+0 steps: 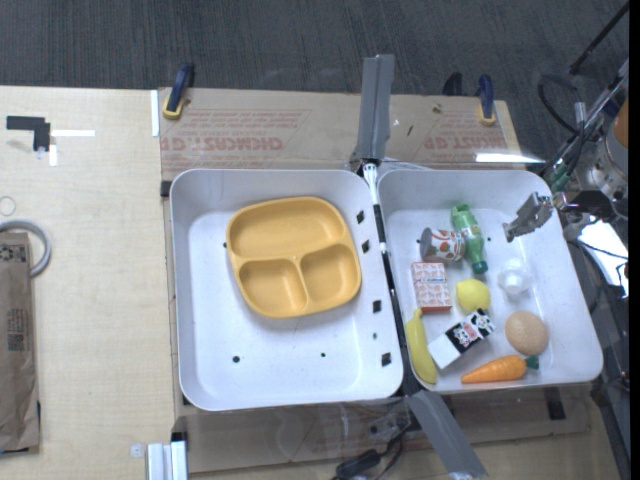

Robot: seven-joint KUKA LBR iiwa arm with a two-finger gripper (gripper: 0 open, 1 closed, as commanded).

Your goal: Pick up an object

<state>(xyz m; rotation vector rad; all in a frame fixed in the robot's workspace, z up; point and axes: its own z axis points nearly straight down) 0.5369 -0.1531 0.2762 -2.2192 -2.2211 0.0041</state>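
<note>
Overhead, the camera view looks down at a slant on a pale wood bench [80, 268] carrying two shallow white bins side by side. The left bin [200, 358], centre-left of the frame, holds a yellow three-compartment plate [293, 255] of smooth moulded plastic with rounded corners. The right bin [580, 298], centre-right, holds the candidates for picking: a green bottle [468, 234] lying near the top, a small brown can [441, 244] just beside it, a red-and-white carton [430, 285] below, a lemon [473, 294], a banana [420, 346] along the bin's left wall, a black-and-white box [466, 335], a tan egg [526, 332], an orange carrot [493, 370] near the lower edge, and a small clear piece [515, 282] too faint to identify.

The pincer [526, 216] hangs at the upper right of the right bin, over bare floor and apart from every object; whether it is open or closed cannot be told at this size, and nothing is seen in it. The step in hand appears to be the approach. A sound choice would be an object with free space on two sides, such as the egg or the lemon; both are rounded and smooth, so a centred closure across the widest part should resist slipping. The carton and box offer flat faces but lie close to their neighbours.
</note>
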